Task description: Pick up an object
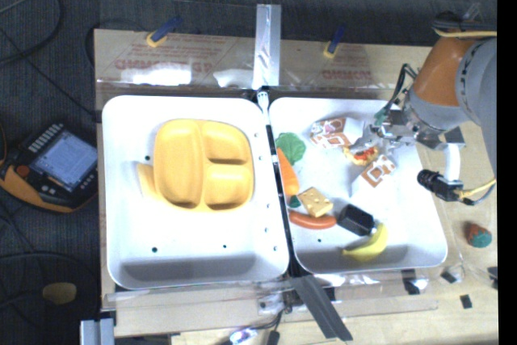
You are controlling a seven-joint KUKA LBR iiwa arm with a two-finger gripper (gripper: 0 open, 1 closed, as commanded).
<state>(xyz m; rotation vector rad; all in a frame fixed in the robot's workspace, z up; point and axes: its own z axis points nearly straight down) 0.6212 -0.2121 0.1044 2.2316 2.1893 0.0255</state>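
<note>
Dark carpet lay around the worktop [113, 52], with cables trailing across it and a handheld pendant [50, 166] on the floor to the left. On my feed the worktop carried two white bins side by side. The left bin [121, 254] held a yellow divided tray [202, 163], resting toward its upper middle. The right bin [420, 246] held the small things: a green lump [292, 147] against the divider, an orange carrot [287, 174] just below it, a cracker [315, 202] lying over a red strip [311, 221], a black block [355, 219] beside those, and a banana [367, 245] near the front wall. Toward the back sat red-and-white packets [329, 131], one more [377, 170] nearer the right wall. The arm [460, 81] reached in from the right, its pincer [389, 128] low over the packets in the bin's upper right. I could not tell whether the pincer was released or clenched, and I saw nothing between its tips.
</note>
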